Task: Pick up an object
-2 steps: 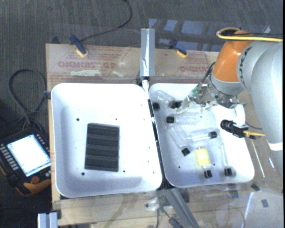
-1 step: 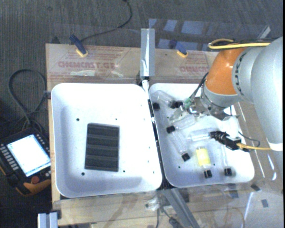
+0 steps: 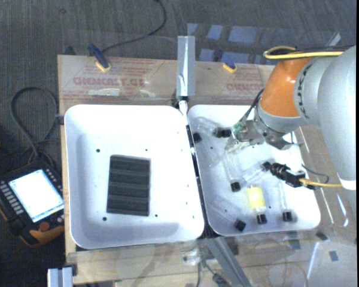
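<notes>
From my remote seat, I saw the arm (image 3: 314, 94) reaching in over the right bin (image 3: 218, 217), its claw (image 3: 246, 133) low above that bin's far edge, among clear plastic pieces (image 3: 239, 169) and small black parts. Whether the claw was released or clenched I could not tell; its wrist hid it. A yellow piece (image 3: 255, 197) lay near the bin's near edge, well apart from the claw. The left bin (image 3: 84, 124) held a black ribbed block (image 3: 129, 185) near its middle. I judged this the descent toward a grasp; next it needed a firm close on one item, then a straight lift.
</notes>
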### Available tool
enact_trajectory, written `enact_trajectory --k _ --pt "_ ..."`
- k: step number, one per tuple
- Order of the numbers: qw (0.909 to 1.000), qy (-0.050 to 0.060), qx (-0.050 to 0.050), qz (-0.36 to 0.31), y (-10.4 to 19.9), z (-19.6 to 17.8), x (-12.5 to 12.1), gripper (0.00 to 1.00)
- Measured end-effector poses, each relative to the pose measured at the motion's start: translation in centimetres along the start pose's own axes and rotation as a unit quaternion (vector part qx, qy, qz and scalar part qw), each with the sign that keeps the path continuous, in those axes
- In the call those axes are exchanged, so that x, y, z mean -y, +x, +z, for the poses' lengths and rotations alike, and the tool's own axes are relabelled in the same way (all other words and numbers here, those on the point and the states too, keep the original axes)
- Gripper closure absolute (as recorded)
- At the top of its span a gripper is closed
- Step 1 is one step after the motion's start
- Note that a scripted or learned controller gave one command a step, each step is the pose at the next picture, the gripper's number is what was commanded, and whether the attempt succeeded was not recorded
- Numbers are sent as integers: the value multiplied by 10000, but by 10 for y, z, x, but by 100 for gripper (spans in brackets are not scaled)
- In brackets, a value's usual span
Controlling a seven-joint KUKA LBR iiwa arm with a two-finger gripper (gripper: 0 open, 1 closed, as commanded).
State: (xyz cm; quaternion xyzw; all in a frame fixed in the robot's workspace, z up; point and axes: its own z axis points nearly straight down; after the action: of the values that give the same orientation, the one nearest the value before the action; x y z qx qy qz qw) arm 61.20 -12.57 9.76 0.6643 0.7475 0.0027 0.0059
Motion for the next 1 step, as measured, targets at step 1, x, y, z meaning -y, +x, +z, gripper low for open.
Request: enact_trajectory --k 1 --pt "10000 2 -1 -1 0 0 0 0"
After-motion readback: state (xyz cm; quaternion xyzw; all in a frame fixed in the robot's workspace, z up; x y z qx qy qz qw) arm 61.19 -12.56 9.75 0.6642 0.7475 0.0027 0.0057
